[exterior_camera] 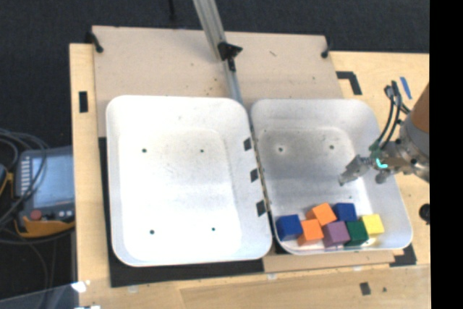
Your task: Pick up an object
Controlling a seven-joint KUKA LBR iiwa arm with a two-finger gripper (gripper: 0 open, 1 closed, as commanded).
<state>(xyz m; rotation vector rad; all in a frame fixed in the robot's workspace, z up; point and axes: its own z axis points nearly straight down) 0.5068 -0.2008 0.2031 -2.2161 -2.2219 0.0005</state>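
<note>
Several small blocks lie clustered at the near edge of the right bin (304,127): a blue block (289,226), two orange blocks (323,213), another blue block (345,212), a purple block (336,233), a green block (357,231) and a yellow block (372,223). My gripper (365,176) hangs over the right side of this bin, just beyond the blocks and apart from them. It is open, and nothing sits between its fingers (351,171). The arm comes in from the right edge.
The left bin (181,177) sits beside the right one. A slanted metal pole (206,3) rises from behind the bins' junction. A monitor and cables (43,184) sit off the bench at left.
</note>
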